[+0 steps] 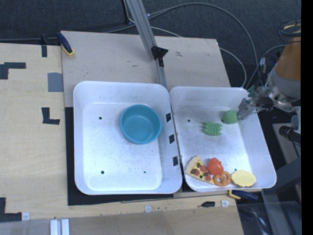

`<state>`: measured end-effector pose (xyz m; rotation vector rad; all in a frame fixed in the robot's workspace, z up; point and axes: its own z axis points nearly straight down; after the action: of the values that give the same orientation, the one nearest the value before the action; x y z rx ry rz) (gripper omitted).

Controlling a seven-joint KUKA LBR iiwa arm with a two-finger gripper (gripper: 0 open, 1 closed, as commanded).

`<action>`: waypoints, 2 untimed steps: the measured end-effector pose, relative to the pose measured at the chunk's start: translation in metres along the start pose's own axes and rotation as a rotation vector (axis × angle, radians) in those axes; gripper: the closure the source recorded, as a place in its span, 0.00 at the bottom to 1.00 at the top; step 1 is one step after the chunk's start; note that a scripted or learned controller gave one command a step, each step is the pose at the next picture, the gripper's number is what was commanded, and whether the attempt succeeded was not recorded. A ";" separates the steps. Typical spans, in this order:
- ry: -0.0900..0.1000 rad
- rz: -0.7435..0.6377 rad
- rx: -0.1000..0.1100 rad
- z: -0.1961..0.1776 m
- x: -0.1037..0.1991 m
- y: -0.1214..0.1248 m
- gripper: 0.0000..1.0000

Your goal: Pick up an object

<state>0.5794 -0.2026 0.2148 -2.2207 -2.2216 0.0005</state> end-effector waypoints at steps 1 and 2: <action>0.000 0.000 0.000 0.000 0.000 0.000 0.00; 0.001 -0.001 0.003 0.045 0.007 -0.004 0.00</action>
<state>0.5752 -0.1961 0.1697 -2.2179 -2.2202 0.0032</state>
